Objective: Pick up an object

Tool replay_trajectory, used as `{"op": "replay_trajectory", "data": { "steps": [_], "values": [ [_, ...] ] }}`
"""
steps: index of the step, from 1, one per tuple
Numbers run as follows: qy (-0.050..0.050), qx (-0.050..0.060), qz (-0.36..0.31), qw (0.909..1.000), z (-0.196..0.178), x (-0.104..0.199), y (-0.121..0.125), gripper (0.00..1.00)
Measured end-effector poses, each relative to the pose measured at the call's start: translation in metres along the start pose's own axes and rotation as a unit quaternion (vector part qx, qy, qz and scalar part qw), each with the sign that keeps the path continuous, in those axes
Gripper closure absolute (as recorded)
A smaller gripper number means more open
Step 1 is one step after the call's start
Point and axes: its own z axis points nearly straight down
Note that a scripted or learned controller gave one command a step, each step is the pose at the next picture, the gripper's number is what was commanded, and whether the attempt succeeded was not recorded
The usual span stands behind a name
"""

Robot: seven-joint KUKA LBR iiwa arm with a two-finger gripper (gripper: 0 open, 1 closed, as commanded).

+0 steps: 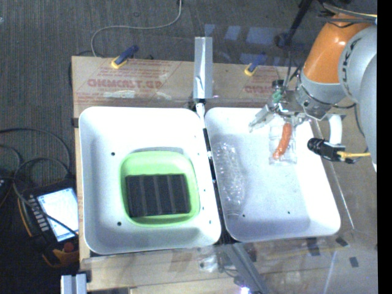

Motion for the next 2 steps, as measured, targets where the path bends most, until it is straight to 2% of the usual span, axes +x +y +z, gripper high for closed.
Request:
{"op": "replay_trajectory", "data": {
  "steps": [1, 2],
  "values": [
    [-0.003, -0.006, 0.024, 0.9997, 0.080, -0.037, 0.016, 0.00],
    [0.003, -0.011, 0.016, 0.9998, 0.089, -0.056, -0.006, 0.00]
  ]
}}
